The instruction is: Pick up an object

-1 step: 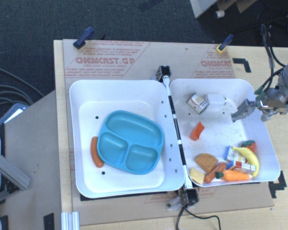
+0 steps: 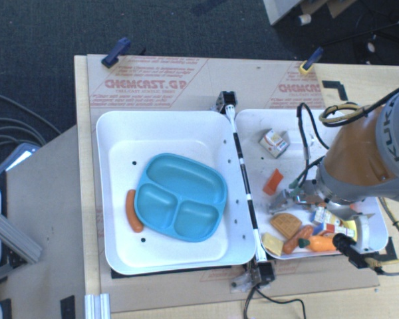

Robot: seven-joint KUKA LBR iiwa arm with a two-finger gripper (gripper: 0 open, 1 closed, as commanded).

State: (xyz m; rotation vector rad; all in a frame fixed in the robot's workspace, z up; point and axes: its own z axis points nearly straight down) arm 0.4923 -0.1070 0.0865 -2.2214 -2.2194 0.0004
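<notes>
The right bin holds several small objects. A small white and grey box lies near its back, and a red-orange block lies in its middle. At the front sit a tan round biscuit, a pale yellow slice, a brown sausage-shaped piece and an orange carrot. My gripper is low in this bin, just right of the red-orange block and just behind the biscuit. The arm hides the bin's right part.
The left bin holds a blue compartment tray with an orange-red sausage lying along the tray's left side. A black divider rail runs between the bins. Cables loop over the arm.
</notes>
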